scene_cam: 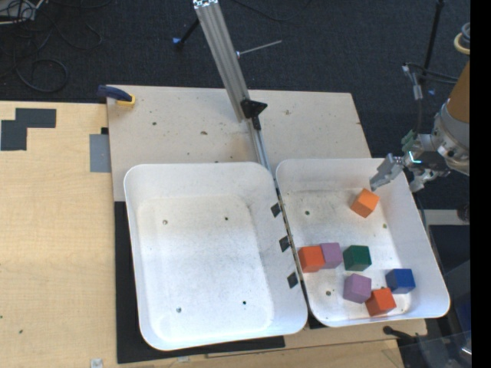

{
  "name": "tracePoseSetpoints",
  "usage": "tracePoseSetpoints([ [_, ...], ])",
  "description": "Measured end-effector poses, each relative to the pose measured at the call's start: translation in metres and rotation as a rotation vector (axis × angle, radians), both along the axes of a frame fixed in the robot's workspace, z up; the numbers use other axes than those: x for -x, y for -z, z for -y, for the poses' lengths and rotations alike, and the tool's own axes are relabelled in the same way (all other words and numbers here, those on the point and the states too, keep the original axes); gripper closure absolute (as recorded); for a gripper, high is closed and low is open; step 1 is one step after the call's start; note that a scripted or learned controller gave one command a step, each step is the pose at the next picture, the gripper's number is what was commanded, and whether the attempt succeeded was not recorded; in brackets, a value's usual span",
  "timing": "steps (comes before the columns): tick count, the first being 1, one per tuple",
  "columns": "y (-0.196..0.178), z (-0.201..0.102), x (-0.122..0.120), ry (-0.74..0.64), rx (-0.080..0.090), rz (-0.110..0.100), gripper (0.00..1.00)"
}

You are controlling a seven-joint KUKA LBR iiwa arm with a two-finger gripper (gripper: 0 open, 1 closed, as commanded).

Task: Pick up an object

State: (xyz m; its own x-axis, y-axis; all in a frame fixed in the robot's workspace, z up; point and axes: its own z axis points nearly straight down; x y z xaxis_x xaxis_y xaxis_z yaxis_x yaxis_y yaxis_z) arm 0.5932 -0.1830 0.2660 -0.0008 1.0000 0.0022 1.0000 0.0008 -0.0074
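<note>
Pincer hovering just up-right of the orange cube, apart from it; grip state unclear, cannot tell.

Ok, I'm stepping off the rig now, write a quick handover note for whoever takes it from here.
Gripper: over the right bin's far right corner, nothing visible between its fingers; whether they are open or shut can't be told.
Objects, all in the right bin: orange block alone, nearest the gripper; orange-red cube touching a light purple cube; green cube; purple cube; blue cube; second orange-red cube.
Done: nothing picked.
Left: grasp and lift one object; the lone orange block looks easiest.
</note>
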Motion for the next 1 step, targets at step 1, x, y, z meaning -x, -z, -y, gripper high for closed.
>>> tracePoseSetpoints([
  [1, -0.0027, 0.0001, -0.0008, -0.001, 0.002, 0.005, 0.00],
])
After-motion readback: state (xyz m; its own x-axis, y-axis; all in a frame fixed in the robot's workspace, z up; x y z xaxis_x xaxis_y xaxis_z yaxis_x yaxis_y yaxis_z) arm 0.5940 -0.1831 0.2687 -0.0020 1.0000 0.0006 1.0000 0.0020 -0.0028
